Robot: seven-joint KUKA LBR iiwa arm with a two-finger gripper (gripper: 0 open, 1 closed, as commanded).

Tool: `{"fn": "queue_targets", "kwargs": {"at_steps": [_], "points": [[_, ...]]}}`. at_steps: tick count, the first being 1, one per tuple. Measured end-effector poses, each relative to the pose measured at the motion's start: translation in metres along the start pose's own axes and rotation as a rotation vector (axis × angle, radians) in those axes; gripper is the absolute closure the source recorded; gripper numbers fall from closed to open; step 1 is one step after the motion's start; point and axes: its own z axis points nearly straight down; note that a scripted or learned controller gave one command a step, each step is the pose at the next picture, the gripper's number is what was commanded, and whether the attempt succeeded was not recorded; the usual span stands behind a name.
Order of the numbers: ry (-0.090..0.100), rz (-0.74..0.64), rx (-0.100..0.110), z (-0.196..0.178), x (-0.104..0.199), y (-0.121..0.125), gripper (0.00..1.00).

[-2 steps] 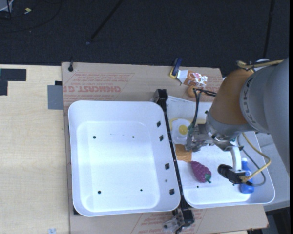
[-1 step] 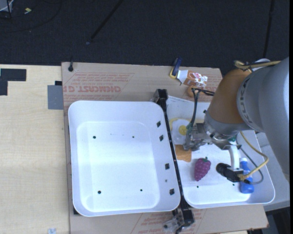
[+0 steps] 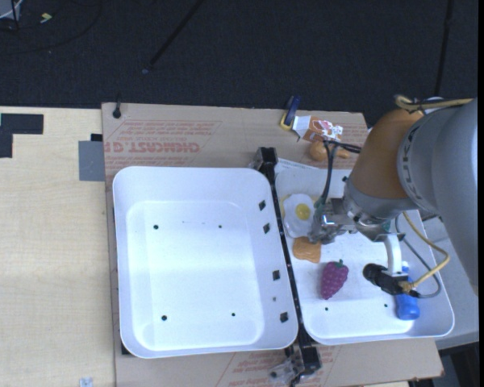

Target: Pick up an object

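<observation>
In the right bin [image 3: 363, 325], my gripper [image 3: 323, 229] hangs low near the bin's left wall. Just below it and to the left lies a small orange piece [image 3: 306, 251], touching or nearly touching the gripper. A toy fried egg [image 3: 298, 210] rests right beside the gripper on its left. A purple berry-like toy [image 3: 333, 279] lies nearer the front of the bin, apart from the gripper. At the front right corner sits a blue piece [image 3: 407, 306].
The left bin [image 3: 129, 216] adjoins the right one along a black divider [image 3: 278, 240]. Behind the right bin, on the cardboard, are a red-and-white packet [image 3: 324, 127], a brown lump [image 3: 317, 151] and a blue-yellow clip [image 3: 289, 114]. The arm [image 3: 403, 168] covers the right bin's far right side.
</observation>
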Motion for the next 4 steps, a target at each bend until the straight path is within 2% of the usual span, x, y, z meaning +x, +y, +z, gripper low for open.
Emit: {"fn": "queue_targets", "kwargs": {"at_steps": [1,2,3,4], "points": [[-0.001,-0.002,0.0,-0.063,0.018,0.008,1.0],[-0.003,-0.003,-0.013,-0.278,0.034,0.01,1.0],[-0.003,-0.002,-0.01,-0.403,0.046,0.02,1.0],[-0.001,-0.004,0.0,-0.451,0.086,0.006,1.0]]}}
